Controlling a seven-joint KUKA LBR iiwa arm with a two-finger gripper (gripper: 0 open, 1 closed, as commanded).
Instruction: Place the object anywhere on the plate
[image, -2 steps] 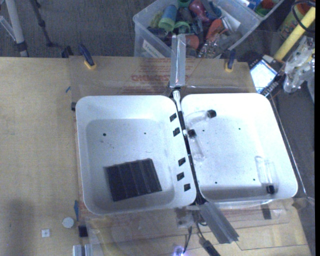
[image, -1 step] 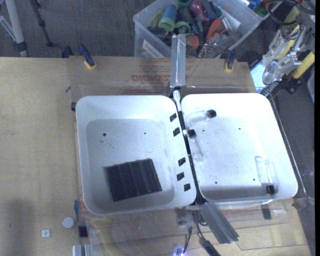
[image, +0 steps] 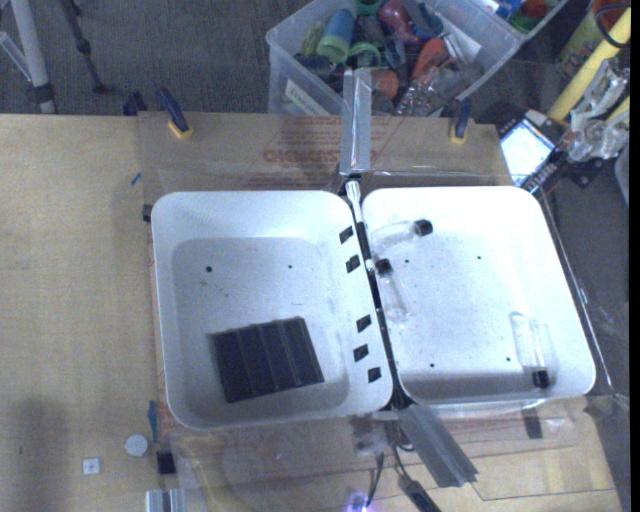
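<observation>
White plastic makes up the two shallow bins you see side by side in the camera view, standing on a pale wooden bench (image: 70, 260). The left bin (image: 165, 300) holds a dark, ribbed rectangular plate (image: 268, 358), lying flat on the near part of the bin floor and turned slightly out of line with the bin walls. It is well apart from everything in the other bin.

The right bin (image: 560, 270) holds the clear plastic pieces. You can make out a clear tube with a black cap (image: 530, 345) near the bin's near right corner, its black end pointing toward the near wall. A second clear piece with a black tip (image: 405, 232) lies at the far left of that bin, and a third clear piece (image: 390, 292) lies just beside the divider between the bins. They are see-through and faint, so you cannot tell their exact shapes. None of them touches the plate.

A row of small black tabs (image: 358, 295) runs along the divider. On the far side of the bins, a clear tub of colourful toys (image: 390, 45) sits behind the bench, and two blue clamps (image: 178, 124) grip the bench's far edge. A small round grey disc (image: 135, 445) lies on the bench near the left bin's near corner.

You cannot tell from this view whether the claw is open or closed.
</observation>
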